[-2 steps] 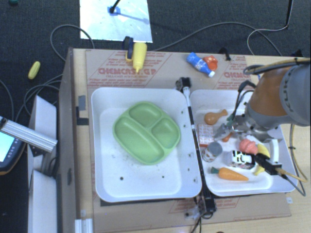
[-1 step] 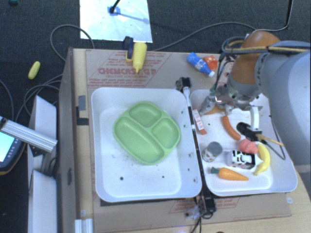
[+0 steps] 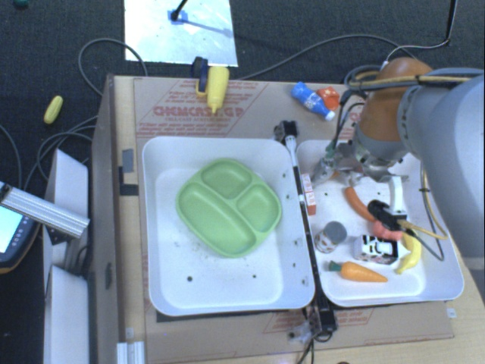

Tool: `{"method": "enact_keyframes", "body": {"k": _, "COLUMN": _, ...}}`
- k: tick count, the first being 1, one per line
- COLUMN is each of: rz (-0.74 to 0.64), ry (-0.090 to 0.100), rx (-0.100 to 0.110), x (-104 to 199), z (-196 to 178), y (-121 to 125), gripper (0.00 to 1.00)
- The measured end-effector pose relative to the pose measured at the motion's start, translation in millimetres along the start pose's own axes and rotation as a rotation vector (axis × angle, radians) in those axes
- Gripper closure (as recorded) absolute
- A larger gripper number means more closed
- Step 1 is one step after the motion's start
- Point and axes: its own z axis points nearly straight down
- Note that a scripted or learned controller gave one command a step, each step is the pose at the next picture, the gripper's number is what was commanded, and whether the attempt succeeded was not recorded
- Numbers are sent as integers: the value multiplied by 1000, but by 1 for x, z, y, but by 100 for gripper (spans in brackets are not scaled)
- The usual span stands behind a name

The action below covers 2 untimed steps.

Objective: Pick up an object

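My gripper hangs low over the far left part of the right bin, with the grey arm and its orange band reaching in from the right. Just below it lies an orange carrot, tilted. Nearer the front are a small grey can, a second carrot, a black-and-white block, a red piece and a yellow banana. The view shows nothing held in the gripper.
The left bin holds a green divided plate. Behind the bins on the cardboard lie a yellow bottle and a blue bottle. A narrow rail runs between the bins.
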Motion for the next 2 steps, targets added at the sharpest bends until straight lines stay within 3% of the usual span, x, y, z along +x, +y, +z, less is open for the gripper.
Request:
{"method": "enact_keyframes", "body": {"k": 1, "rz": 0, "ry": 1, "rx": 1, "x": -19, "z": 1, "y": -19, "gripper": 0}}
{"method": "enact_keyframes", "body": {"k": 2, "rz": -2, "ry": 1, "rx": -1, "x": -19, "z": -10, "y": -18, "gripper": 100}}
